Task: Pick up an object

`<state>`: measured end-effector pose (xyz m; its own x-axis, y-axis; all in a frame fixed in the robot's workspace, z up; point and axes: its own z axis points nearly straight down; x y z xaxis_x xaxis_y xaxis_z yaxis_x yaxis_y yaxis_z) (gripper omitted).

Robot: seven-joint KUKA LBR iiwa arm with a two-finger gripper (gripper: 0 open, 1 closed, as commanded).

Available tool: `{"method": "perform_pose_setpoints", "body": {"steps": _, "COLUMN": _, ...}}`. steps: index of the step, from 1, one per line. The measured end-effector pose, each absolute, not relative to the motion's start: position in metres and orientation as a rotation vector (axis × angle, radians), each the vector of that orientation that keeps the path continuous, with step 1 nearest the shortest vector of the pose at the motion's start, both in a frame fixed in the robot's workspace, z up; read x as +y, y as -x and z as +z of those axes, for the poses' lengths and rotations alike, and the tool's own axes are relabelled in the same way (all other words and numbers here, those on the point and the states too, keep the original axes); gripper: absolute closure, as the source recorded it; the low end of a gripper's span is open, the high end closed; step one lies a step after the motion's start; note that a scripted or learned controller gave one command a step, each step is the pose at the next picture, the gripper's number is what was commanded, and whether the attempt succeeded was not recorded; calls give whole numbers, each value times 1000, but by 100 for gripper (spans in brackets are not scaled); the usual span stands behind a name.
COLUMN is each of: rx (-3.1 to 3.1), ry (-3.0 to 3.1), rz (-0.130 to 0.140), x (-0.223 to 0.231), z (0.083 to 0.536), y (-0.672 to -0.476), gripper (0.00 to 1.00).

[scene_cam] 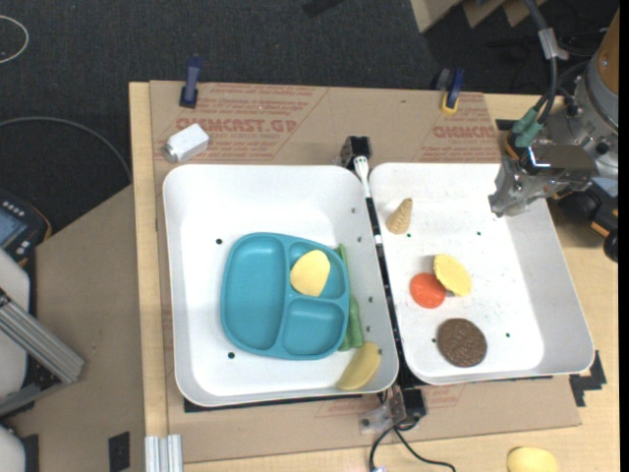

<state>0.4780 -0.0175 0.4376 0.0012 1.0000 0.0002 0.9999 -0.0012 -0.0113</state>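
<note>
In the right bin (550, 264) lie a tan cone (399, 216), a red round piece (426, 292), a yellow wedge (453, 275) touching it, and a brown round cookie (461, 342). My gripper (507, 197) hangs over this bin's far right part, up and to the right of the yellow wedge and well apart from every item. The left bin (197, 224) holds a teal divided plate (265, 298) with a yellow lemon-like piece (311, 273) on it. A green strip (350, 318) lies along the plate's right side, and a yellow banana piece (360, 367) sits at the front right corner.
The bins meet along a raised rim (375, 254) down the middle. A small white block (187, 143) and two clamps (191, 82) (452, 88) sit on the cardboard behind the bins. A yellow object (531, 458) lies on the bench at the front right.
</note>
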Motion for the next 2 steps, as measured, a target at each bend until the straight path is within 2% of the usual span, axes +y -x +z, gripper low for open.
{"method": "perform_pose_setpoints", "body": {"steps": 1, "rx": -2233, "ry": 2224, "rz": -17, "x": 15, "z": 541, "y": -516, "gripper": 100}}
{"method": "perform_pose_setpoints", "body": {"steps": 2, "rx": -2215, "ry": 2216, "rz": 14, "x": 24, "z": 429, "y": -514, "gripper": 100}}
